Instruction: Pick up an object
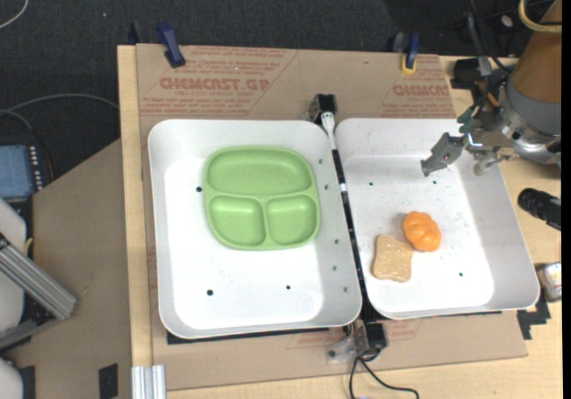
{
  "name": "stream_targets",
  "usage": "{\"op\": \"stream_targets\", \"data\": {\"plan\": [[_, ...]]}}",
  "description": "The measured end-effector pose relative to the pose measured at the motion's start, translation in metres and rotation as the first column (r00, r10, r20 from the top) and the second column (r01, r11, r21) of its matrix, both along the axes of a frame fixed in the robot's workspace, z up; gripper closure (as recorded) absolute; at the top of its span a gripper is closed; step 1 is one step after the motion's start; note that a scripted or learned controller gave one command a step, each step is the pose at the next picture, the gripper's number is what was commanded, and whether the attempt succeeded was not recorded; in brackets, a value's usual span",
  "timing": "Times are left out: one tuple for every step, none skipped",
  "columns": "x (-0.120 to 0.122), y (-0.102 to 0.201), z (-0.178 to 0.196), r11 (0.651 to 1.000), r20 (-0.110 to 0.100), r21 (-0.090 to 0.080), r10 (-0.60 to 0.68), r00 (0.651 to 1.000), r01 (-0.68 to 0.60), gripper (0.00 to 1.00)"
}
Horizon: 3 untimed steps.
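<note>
Orange and round, a small pumpkin-like object point(422, 231) is lying in the right bin point(486, 299), touching a tan bread-shaped piece point(392, 259) beside it. The gripper point(459, 154) is hovering over that bin's far right corner, well apart from both. Its fingers are standing spread and holding nothing.

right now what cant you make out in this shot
- Gripper, camera view: small and seen at a slant over the right bin; whether it is open or shut cannot be told.
- Arm: cut off by the picture's right edge.
- Tan object beside the orange object: too small to identify; whether the two touch is unclear.
- Green tray in the left bin: its underside is hidden.
</note>
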State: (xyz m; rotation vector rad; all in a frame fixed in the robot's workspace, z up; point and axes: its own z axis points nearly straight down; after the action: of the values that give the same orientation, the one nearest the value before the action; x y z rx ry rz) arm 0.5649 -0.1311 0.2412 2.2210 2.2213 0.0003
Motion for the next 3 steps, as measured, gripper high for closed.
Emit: {"op": "stream_targets", "data": {"plan": [[-0.044,-0.008,-0.163,1.000,-0.010,0.003,-0.003,1.000,0.003,0.00],[-0.040,-0.008,-0.145,1.000,0.004,-0.001,-0.002,1.000,0.002,1.00],[-0.086,0.035,-0.155,1.000,0.003,0.000,-0.001,1.000,0.001,1.00]]}}
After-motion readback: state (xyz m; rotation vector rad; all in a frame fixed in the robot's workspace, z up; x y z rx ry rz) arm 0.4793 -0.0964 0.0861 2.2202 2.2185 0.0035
